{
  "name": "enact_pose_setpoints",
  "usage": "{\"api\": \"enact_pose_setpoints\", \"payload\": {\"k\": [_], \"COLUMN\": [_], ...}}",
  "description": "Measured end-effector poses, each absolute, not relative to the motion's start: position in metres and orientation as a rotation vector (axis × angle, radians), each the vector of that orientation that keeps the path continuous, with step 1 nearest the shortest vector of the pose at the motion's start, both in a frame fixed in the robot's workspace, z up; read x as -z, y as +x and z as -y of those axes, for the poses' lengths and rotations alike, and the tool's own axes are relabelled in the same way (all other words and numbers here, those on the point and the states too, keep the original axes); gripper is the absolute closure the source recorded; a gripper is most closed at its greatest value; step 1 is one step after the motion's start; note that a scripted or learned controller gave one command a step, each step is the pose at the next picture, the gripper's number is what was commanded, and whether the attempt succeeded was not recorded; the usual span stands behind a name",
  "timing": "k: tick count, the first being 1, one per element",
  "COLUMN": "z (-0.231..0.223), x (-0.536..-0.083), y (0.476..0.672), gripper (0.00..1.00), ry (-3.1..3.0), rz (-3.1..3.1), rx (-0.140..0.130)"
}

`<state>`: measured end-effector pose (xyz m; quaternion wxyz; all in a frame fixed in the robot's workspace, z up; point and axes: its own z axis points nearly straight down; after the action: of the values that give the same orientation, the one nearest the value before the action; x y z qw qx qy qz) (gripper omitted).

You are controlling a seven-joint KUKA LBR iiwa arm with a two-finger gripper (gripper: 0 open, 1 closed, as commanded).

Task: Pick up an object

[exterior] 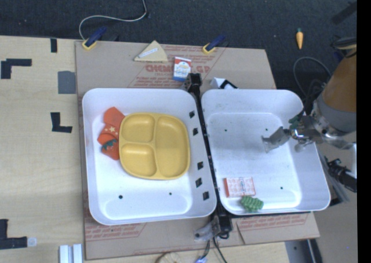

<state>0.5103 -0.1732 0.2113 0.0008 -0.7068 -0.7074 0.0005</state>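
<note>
Claw (277, 138) is hovering over the right bin (232, 102), toward its right wall, and whether it is spread or pressed together I cannot tell. Nearest pickable things are lying toward the bin's front edge: a red-printed card (239, 186) and, just beside it, a small green toy (251, 203). Both are sitting down-left of the claw, well apart from it.

left bin (93, 157): divided plate (155, 145) in the middle, toy (111, 131) touching its left edge. right bin (255, 102): card (239, 186) near front wall, small lumpy item (252, 203) just in front of it. gripper (277, 138) over right bin's right half
</note>
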Motion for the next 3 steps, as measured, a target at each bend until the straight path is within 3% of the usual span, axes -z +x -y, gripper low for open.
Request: {"api": "enact_pose_setpoints", "payload": {"k": [1,2,3], "z": [0.128,0.183,0.096], "x": [-0.117,-0.092,-0.087], "y": [0.502,0.536,0.553], "gripper": [0.0,0.0,0.0], "ry": [-2.217,-2.221,-2.222], "rz": [2.22,2.221,2.227], "rx": [-0.003,-0.003,0.005]}}
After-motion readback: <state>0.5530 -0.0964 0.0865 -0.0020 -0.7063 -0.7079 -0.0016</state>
